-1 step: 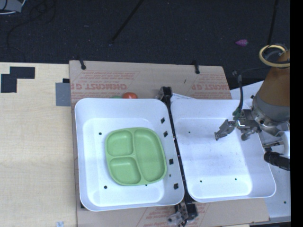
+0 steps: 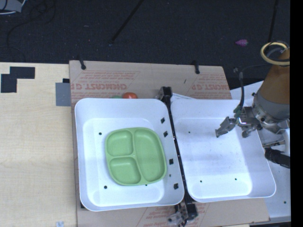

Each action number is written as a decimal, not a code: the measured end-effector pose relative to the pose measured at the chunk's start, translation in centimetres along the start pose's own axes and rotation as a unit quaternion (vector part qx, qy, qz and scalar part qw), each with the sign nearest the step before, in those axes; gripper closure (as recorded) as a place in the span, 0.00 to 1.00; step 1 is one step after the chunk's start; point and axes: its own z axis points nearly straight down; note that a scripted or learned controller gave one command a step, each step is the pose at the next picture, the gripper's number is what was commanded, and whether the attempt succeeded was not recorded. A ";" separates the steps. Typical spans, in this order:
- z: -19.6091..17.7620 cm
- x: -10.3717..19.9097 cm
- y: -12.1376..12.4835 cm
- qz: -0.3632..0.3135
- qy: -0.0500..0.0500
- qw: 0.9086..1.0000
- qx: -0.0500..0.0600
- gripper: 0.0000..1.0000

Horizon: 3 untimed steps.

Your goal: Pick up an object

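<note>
The gripper (image 2: 233, 125) hangs over the right bin (image 2: 222, 193), its 2 fingers spread open with nothing between them, while the only thing to pick, a green tray (image 2: 135, 156) with 3 compartments, lies flat in the left bin (image 2: 90, 126), well apart from it. The risk is closing on bare bin floor here. Over at the tray, open jaws may slide off its low, flat rim.

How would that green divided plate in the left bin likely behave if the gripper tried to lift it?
The green divided plate looks like moulded plastic, so probably stiff and light. It lies flat on the left bin floor, so its low rim may be hard to pinch. Its smooth surface could be slippery.
</note>
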 end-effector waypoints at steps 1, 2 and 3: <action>6.4 0.0 -0.5 0.000 0.001 1.000 0.003 0.00; 12.7 0.1 -1.0 0.000 0.001 1.000 0.003 0.00; 12.7 0.1 -1.1 0.002 0.000 1.000 0.000 0.00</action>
